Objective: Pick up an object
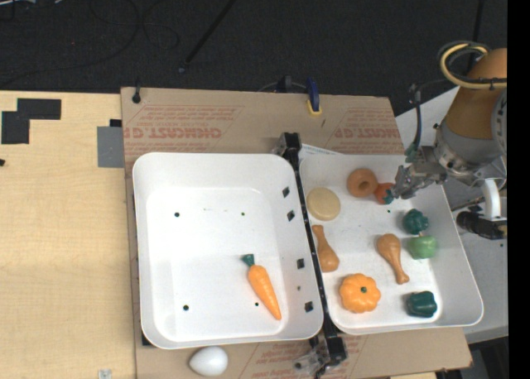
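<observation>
While arm hangs low over right bin (464, 286), jaws (401, 188) sit just beside small red-orange piece (383, 194), itself touching doughnut (361, 182). Jaw spread: cannot tell. Step, by my reading: closing in for grasp. Next move calls for centring on red-orange piece, clear of doughnut, then closing.

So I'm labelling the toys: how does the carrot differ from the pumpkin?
The carrot is long and tapered; the pumpkin is round and ribbed. The carrot lies in the left bin, the pumpkin in the right bin among other toys. The carrot has a dark green top at its upper end; the pumpkin's stem looks pale. Both are orange.
</observation>
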Controlling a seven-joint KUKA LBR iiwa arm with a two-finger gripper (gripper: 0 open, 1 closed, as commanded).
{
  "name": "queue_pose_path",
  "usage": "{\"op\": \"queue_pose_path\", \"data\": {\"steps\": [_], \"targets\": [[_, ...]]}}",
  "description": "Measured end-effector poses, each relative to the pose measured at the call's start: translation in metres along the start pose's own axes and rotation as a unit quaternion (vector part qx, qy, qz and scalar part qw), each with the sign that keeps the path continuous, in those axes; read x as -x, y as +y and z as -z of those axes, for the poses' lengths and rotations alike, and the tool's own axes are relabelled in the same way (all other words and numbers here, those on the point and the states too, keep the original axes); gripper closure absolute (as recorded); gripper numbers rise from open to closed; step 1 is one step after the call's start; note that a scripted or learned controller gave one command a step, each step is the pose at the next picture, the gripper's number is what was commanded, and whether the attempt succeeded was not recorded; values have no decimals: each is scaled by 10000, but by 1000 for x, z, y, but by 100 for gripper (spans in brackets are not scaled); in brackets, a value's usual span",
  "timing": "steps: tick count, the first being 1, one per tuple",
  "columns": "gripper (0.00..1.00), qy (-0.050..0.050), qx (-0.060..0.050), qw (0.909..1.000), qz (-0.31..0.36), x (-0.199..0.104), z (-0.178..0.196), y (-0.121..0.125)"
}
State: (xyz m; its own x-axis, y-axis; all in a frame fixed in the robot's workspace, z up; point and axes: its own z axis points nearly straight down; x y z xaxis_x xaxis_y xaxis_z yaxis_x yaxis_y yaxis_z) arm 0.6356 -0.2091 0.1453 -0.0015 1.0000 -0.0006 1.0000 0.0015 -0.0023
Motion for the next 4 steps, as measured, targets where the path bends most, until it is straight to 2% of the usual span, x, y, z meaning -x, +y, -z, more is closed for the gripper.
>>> {"op": "queue_pose_path", "data": {"steps": [1,2,3,4], "targets": [[100,-30,99,9999,2,6,163,10],[100,-26,94,10000,7,-3,319,8],[100,-12,49,10000,14,-3,399,7],[100,15,-9,10000,9,-39,393,-37]]}}
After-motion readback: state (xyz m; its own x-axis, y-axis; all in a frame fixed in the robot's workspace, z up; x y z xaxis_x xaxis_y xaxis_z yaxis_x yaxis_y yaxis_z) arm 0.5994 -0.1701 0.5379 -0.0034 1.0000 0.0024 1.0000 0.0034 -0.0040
